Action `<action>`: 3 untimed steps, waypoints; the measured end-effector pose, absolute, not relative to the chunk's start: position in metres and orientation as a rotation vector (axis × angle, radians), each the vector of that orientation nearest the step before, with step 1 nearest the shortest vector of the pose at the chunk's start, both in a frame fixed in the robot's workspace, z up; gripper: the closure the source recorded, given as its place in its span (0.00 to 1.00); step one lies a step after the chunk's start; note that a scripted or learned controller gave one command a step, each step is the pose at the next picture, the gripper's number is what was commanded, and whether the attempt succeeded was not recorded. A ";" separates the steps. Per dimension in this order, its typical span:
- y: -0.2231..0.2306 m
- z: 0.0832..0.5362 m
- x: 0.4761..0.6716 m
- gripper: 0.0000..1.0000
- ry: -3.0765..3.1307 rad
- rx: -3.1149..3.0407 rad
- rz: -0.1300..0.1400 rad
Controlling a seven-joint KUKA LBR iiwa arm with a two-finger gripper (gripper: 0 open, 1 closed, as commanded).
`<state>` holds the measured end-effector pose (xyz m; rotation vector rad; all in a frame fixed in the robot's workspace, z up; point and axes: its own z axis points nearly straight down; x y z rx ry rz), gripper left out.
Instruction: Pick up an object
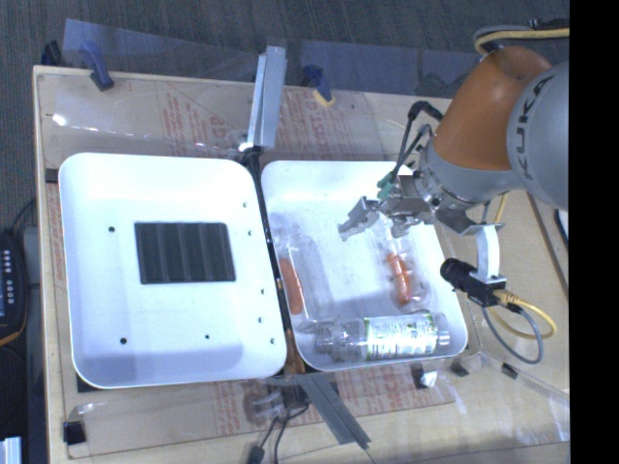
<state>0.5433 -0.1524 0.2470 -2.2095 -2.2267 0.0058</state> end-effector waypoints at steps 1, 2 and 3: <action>-0.138 0.271 0.556 0.00 -2.292 -2.146 0.003; -0.139 0.281 0.556 1.00 -2.294 -2.143 0.006; -0.139 0.281 0.556 0.00 -2.294 -2.143 0.006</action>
